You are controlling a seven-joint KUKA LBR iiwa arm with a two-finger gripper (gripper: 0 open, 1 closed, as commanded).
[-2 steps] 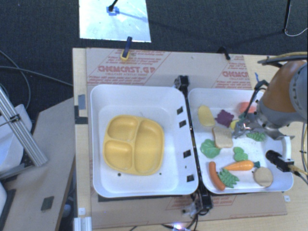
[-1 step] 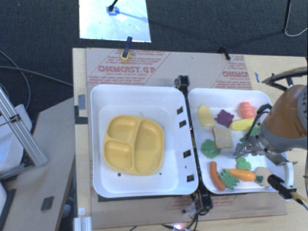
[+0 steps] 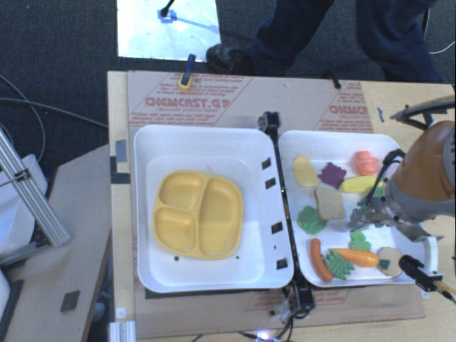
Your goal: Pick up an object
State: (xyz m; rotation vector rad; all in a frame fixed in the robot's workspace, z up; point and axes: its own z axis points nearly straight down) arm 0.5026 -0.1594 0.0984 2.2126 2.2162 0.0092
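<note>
We recorded a bench [image 3: 235,95] faced with clear sheeting printed in red lettering, bearing two shallow white bins side by side. The left white bin [image 3: 153,152] held a yellow plastic tray with three compartments [image 3: 199,214], lying near the bin's centre. The right white bin [image 3: 288,191] held the loose play-food items. The grey arm with the orange band [image 3: 426,169] entered from the right edge and stood over the right half of this bin. Its two-finger gripper [image 3: 363,218] hung low among the items, just beside the tan slice of toy bread [image 3: 329,204]; we could not tell how the jaws stood, nor whether anything lay between them. In the upper part of the bin lay a pale yellow rounded piece [image 3: 305,171], a purple leaf-shaped piece [image 3: 332,173], a pink rounded piece [image 3: 365,162] and a yellow banana-shaped piece [image 3: 358,184]. A green leafy piece [image 3: 311,220] lay touching the lower left corner of the bread slice. Along the near wall lay a red sausage-shaped piece [image 3: 320,259], a green ridged piece [image 3: 340,266] and an orange carrot-shaped piece [image 3: 356,256], close together. A small blue and yellow object [image 3: 187,73] rested on the bench beyond the left bin.
</note>
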